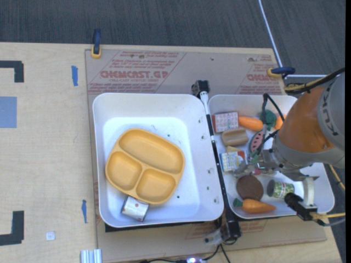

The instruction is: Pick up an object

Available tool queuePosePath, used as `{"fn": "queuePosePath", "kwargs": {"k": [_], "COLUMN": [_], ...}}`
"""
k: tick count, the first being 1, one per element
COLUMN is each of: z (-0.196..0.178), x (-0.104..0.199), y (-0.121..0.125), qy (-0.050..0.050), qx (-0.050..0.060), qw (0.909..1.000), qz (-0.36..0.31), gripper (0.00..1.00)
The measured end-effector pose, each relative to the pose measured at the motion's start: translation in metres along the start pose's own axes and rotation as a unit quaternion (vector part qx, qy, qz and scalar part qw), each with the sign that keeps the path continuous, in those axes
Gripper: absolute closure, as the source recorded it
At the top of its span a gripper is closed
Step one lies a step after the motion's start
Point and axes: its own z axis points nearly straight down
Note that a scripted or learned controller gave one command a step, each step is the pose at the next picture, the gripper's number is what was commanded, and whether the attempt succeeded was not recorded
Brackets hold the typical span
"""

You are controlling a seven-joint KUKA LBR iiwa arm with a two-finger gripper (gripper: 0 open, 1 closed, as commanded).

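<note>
The gripper hangs low over the middle of the right bin, reaching in from 3 o'clock; its metal fingers are blurred against the clutter, so how far they are parted, and whether anything sits between them, cannot be told. At 6 o'clock from it, just beside it, lies a brown disc; further toward 6 o'clock a carrot lies by the bin's near wall. At 4 o'clock is a small green-labelled can on its side, its print too small to read. At 9 o'clock a small printed packet lies close by, with a tan block and a pink-and-white carton toward 11 o'clock. A watermelon slice sits at 12 o'clock, a second carrot beyond it. The orange band of the arm covers the bin's 2 o'clock side.

The left bin holds a yellow three-part plate, and a small silver box touches its 6 o'clock edge. The board beneath both bins carries red lettering, probably "CHEMCAST GP".
</note>
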Motion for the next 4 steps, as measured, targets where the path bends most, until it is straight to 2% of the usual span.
{"fn": "queuePosePath", "kwargs": {"k": [1,2,3,4], "z": [-0.012,-0.097,-0.097,-0.097], "x": [-0.002,0.077,0.076,0.076], "y": [0.002,-0.02,-0.02,-0.02], "qy": [-0.002,0.002,0.002,0.002], "qx": [-0.004,0.004,0.004,0.004], "qw": [1.0,1.0,1.0,1.0], "qz": [0.001,-0.001,-0.001,-0.001], "gripper": [1.0,1.0,0.0,0.0]}}
